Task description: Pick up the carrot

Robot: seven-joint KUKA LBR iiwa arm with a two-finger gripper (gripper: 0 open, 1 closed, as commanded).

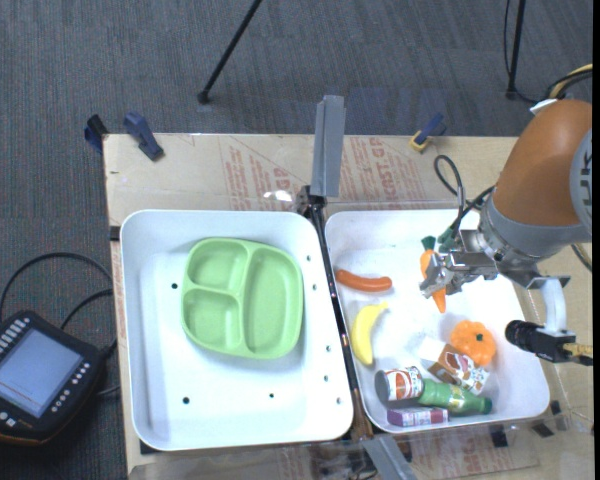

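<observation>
Since the carrot (pixel 433 280) stands nearly upright in the right bin (pixel 400 230), green top up and tip down toward the pumpkin (pixel 473 339), I read its long axis as running along the hand (pixel 446 273), which sits right against it. The metal fingers appear closed on the carrot's middle. The sausage (pixel 364 281) and banana (pixel 366 330) lie to its left.
</observation>
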